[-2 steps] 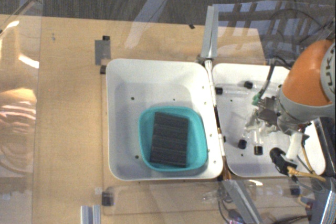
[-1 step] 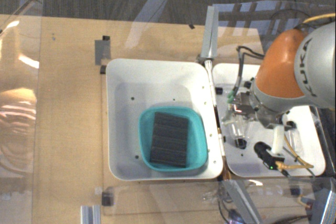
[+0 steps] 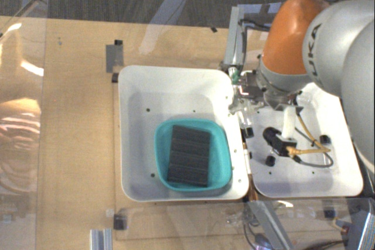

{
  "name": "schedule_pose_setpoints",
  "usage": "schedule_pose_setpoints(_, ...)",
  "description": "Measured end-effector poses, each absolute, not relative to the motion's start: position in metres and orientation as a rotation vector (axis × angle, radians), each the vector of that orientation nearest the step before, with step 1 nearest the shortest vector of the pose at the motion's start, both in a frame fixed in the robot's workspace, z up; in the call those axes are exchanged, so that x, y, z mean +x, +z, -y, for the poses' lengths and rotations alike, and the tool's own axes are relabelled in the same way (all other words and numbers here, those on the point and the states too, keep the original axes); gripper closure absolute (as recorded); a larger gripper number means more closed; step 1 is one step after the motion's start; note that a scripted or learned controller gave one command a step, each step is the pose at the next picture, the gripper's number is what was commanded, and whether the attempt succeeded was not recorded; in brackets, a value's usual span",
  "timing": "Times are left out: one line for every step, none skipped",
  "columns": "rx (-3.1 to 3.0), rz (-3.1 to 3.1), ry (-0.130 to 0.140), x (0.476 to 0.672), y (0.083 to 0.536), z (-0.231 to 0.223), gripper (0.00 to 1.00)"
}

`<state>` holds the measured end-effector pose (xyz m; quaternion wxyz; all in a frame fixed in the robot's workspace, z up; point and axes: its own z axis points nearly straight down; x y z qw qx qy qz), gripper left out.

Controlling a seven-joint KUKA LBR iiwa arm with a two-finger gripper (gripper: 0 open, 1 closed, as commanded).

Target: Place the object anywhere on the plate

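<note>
A teal plate (image 3: 220,152) sits in the front half of the left bin (image 3: 135,126). A dark grey ribbed block (image 3: 189,155) lies flat on the plate, slightly tilted, and covers most of its middle. My gripper (image 3: 258,146) hangs below the orange-banded wrist over the left part of the right bin (image 3: 340,178), just right of the wall between the two bins. It is apart from the block and the plate. The wrist hides much of the gripper.
The grey arm (image 3: 345,38) fills the upper right and covers the back of the right bin. A metal bracket (image 3: 234,38) stands behind the bins. Wooden bench surface (image 3: 64,126) lies to the left.
</note>
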<state>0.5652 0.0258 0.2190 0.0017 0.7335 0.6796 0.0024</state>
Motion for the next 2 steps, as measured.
schedule_pose_setpoints(2.189, -2.251, 0.005, 0.5508, 0.187, -0.0702, 1.0)
schedule_pose_setpoints(2.189, -2.251, 0.006, 0.5509, 0.1872, -0.07, 0.0)
